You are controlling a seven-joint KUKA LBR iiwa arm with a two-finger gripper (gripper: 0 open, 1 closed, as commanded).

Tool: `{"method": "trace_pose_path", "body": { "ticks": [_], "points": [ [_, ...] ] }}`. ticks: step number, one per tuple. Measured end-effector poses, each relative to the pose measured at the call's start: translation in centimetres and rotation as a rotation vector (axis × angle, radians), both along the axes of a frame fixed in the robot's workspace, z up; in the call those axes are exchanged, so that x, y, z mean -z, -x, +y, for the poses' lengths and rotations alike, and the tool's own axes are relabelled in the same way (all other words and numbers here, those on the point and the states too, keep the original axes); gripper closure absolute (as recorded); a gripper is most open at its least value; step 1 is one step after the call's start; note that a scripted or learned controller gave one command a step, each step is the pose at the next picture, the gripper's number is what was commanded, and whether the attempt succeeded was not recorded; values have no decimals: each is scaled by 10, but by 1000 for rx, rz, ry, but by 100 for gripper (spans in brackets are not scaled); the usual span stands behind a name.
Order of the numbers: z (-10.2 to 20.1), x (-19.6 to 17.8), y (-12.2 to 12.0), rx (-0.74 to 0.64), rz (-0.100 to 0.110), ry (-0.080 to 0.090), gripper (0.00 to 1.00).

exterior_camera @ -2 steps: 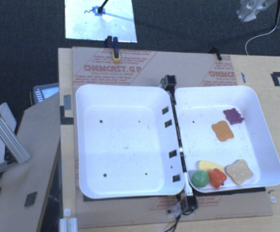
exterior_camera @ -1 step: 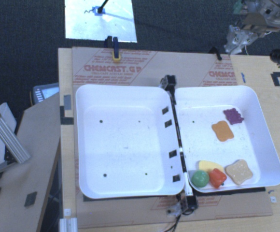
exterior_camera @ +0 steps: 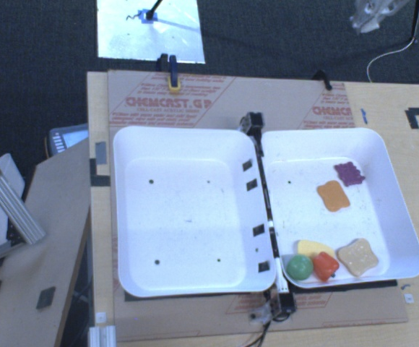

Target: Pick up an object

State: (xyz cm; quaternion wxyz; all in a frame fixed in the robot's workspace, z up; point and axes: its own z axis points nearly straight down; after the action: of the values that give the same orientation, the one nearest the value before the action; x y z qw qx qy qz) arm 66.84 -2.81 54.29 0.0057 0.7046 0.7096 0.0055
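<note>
Six small objects lie in the right bin (exterior_camera: 383, 157), mostly at its lower edge: a green ball (exterior_camera: 300, 267), a red piece (exterior_camera: 326, 265), a toast slice (exterior_camera: 357, 256). The pincer (exterior_camera: 372, 9) hangs at the upper right of the frame, well apart, so every object lies below it; its opening I cannot tell.

Yellow clamp (exterior_camera: 173, 78) behind the bins (exterior_camera: 134, 280)

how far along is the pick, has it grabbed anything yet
Nothing looks done: the purple piece, orange piece, yellow piece, green ball, red piece and toast slice all lie in the right bin. The gripper is far above the bench. Approach, grasp and lift remain.
</note>
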Motion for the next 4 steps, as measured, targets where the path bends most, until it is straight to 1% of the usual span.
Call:
{"method": "trace_pose_path", "body": {
  "ticks": [1,2,3,4],
  "points": [
    [-37,110,1,9,24,0,100],
    [-59,179,0,8,20,0,100],
    [-54,2,6,2,-7,3,100],
    [-86,115,0,9,23,0,100]
  ]
}}
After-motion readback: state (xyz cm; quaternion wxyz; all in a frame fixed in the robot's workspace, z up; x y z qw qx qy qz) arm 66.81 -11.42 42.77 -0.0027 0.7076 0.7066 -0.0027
